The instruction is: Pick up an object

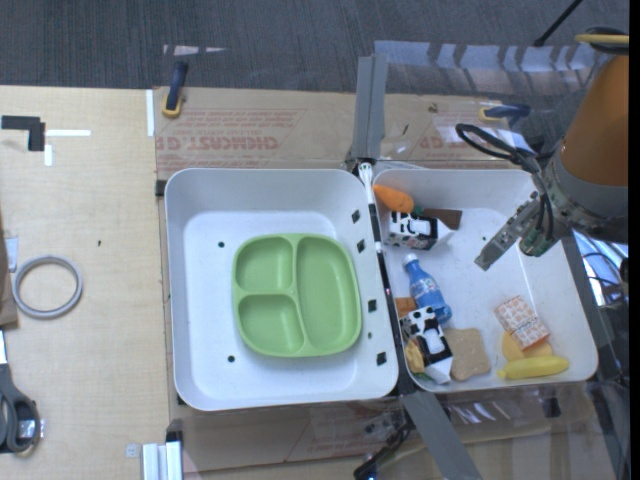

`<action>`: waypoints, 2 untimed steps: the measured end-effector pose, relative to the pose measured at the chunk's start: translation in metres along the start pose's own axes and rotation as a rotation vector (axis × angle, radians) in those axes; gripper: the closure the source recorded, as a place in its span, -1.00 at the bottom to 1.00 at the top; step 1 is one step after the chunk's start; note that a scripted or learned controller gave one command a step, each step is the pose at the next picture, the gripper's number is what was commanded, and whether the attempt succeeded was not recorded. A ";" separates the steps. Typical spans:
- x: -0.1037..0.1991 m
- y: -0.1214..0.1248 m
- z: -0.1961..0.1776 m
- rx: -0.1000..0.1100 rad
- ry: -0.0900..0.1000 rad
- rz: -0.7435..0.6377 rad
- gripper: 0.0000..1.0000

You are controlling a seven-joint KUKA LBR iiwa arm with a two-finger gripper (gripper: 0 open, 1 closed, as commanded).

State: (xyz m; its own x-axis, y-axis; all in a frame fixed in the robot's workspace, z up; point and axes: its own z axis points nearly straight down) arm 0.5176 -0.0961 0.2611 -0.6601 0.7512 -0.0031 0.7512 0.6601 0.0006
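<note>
Claw [503, 240] above right bin [575, 298], nothing pinched, finger spread unclear — blurred, cow toy [410, 229] partly hidden

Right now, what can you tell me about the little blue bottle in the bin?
The blue bottle is small and looks like plastic, with a white cap at its upper end and a pale label around its middle. It lies on its side, slanted, in the right bin near the left wall. Its lower end touches or comes very close to a black-and-white toy cow.
</note>
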 end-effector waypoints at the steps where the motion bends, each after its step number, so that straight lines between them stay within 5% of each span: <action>1: 0.009 0.093 -0.025 0.002 0.001 0.157 1.00; 2: -0.053 0.133 -0.038 0.001 0.000 0.041 1.00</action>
State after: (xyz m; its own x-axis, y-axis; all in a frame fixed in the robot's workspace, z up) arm 0.6526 -0.0477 0.2995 -0.6289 0.7775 -0.0031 0.7775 0.6289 -0.0002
